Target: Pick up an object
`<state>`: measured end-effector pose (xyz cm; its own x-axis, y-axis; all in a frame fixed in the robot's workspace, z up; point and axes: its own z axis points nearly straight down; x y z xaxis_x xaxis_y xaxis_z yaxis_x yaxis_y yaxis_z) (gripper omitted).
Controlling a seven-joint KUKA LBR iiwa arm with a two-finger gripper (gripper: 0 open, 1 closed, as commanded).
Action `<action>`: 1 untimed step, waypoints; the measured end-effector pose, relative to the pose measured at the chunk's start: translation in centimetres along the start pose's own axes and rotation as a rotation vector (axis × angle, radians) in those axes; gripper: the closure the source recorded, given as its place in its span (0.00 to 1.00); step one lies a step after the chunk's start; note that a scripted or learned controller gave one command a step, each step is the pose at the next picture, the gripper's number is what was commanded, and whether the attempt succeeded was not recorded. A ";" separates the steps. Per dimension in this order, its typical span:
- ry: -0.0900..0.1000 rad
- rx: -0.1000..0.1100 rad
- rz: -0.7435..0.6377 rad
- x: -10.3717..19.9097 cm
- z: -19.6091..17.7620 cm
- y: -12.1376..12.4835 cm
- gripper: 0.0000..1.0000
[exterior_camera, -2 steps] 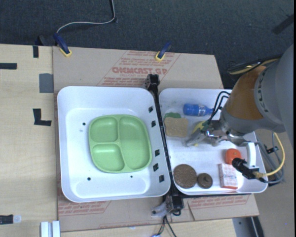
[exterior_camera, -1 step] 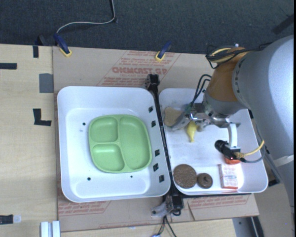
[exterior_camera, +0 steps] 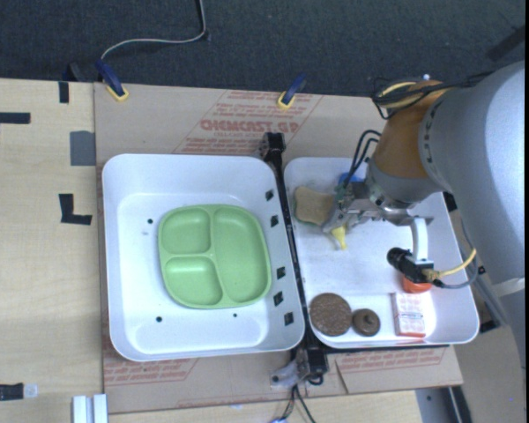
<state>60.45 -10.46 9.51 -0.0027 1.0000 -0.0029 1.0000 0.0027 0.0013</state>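
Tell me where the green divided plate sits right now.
In the camera view, the green divided plate lies flat in the middle of the left white bin, across the black divider from the right bin holding the two brown discs.

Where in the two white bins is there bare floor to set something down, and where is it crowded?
Left white bin: bare strips ring the green divided plate, widest along the near edge. Right white bin: an open patch lies mid-floor, between the gripper and the large brown disc. Its near edge is crowded: disc, small brown disc, red-and-white packet.
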 end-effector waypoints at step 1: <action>0.003 0.001 0.001 5.5 -8.9 0.0 1.00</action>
